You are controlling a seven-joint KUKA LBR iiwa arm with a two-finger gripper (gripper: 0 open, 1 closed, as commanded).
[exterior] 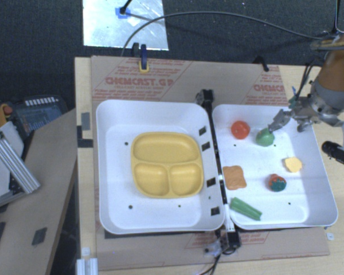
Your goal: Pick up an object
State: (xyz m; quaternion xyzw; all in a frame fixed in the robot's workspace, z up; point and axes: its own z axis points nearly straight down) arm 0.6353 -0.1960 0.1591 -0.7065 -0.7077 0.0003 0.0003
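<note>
The gripper [273, 126] hangs low over the right bin [315, 211], its tip just beside the green ball [265, 137], probably to grasp it, though I cannot tell if it is released or clenched on it.

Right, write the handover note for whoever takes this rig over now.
Gripper: low over the right bin, at the green ball; grip not confirmed.
In that bin: red ball, yellow piece, orange slab, red-green piece, green stick.
Left bin: yellow divided tray.
Done: nothing lifted.
Left: grasp and lift one object.
</note>
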